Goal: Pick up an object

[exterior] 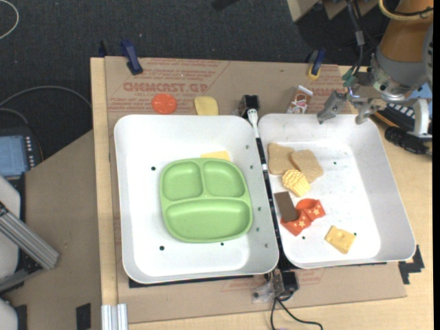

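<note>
My gripper hangs open over the far edge of the right bin, its two fingers spread with nothing between them. Below it, in the bin's left half, lie two tan bread slices, a yellow ridged piece, a brown block, a red piece and a yellow cheese wedge. All these lie well in front of the gripper, toward the near side.
The left bin holds a green divided plate with a pale yellow piece behind it. On the cardboard behind the bins lie an orange disc, a yellow piece and a small carton.
</note>
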Robot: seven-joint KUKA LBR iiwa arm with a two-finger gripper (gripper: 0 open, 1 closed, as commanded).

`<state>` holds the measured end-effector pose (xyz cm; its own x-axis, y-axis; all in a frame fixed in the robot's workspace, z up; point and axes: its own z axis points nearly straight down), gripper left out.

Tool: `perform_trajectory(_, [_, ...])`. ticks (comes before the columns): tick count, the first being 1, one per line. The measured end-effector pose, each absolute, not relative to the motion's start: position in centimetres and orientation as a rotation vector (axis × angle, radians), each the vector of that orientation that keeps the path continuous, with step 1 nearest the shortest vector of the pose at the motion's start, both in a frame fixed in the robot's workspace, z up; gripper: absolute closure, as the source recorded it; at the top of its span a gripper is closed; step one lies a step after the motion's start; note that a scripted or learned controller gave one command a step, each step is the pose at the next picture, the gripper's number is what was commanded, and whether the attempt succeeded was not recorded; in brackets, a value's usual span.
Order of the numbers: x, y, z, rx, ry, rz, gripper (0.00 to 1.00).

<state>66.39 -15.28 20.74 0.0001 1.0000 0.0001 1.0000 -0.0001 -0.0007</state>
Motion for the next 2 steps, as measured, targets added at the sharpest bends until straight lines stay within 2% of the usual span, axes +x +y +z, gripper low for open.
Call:
perform_trajectory(1, [59.0, -12.8, 7.8, -2.216, -2.212, 0.008, 0.00])
perform_trajectory(2, [59.5, -13.0, 9.6, -2.227, -2.222, -0.003, 1.00])
